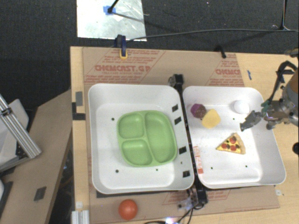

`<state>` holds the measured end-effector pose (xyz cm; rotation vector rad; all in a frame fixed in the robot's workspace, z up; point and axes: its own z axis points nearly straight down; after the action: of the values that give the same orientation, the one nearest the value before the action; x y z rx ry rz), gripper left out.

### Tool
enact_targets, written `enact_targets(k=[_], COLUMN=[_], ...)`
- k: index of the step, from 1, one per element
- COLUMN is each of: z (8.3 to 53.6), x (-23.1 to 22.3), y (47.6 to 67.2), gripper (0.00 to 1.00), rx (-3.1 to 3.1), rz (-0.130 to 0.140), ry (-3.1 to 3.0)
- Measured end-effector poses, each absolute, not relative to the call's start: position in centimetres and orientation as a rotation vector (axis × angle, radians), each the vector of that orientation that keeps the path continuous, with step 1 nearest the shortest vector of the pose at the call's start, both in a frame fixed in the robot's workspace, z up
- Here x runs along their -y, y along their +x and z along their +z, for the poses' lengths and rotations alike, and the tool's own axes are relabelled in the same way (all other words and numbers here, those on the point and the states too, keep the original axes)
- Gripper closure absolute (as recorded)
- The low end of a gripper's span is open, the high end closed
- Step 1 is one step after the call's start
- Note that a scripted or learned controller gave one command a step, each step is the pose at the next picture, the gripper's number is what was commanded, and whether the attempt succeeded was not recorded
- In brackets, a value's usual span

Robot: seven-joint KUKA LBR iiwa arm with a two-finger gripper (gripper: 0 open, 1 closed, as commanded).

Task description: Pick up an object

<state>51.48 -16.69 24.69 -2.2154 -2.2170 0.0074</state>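
The right bin [261,171] holds a pizza slice toy [231,144], a yellow block [211,118], a purple ball [198,110] and a white ball [241,107]. My gripper [249,121] reaches in from the right over the bin's right part, above and to the right of the pizza slice. Nothing shows between its fingers. The left bin [105,171] holds a green divided plate [146,138].
An orange ball [128,209] lies on the bench in front of the left bin. A black clamp strip [182,125] runs between the bins. A silver sheet [111,13] lies beyond the bench at the back.
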Motion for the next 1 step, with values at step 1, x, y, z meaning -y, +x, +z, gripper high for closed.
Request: enact_targets(k=[1], z=[25.21], x=[16.66], y=[51.71], gripper=[0.0], rx=[2.226], rz=[-0.001], ry=[-2.219])
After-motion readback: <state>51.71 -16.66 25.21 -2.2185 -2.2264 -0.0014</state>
